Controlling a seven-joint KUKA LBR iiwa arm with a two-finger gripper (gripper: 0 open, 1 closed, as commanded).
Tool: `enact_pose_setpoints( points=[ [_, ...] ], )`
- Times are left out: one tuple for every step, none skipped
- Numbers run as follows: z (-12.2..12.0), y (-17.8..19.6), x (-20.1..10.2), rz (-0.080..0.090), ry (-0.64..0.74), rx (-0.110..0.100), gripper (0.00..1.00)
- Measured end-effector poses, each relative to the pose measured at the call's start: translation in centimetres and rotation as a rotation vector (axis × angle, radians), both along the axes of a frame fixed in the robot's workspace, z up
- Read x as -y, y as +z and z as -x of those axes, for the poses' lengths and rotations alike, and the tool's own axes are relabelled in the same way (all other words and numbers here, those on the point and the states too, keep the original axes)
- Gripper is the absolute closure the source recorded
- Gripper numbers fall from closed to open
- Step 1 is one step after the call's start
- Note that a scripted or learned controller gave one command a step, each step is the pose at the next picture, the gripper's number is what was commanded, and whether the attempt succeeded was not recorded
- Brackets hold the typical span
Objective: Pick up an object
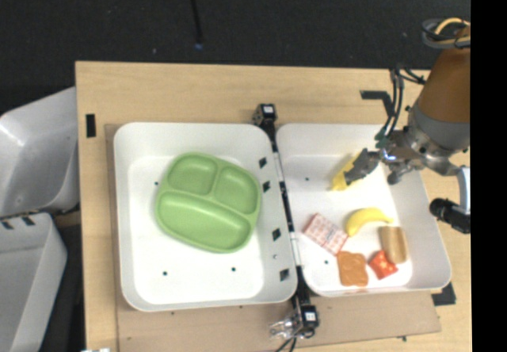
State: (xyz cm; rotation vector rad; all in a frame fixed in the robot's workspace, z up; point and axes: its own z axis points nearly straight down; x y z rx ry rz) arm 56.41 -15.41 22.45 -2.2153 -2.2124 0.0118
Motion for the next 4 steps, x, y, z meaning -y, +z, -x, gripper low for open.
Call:
enact_pose_setpoints(
  points=[
    [-0.3, 0.8, 0.0, 0.003, 0.003, 0.014, 0.0],
    [-0.2, -3.8, -0.7, 0.004, 0.001, 0.01, 0.0],
    [-0.5, -8.1, -0.5, 0.004, -0.002, 0.009, 0.0],
    [-0.5, -12.6, -0.4, 0.004, -0.002, 0.01, 0.0]
  ],
)
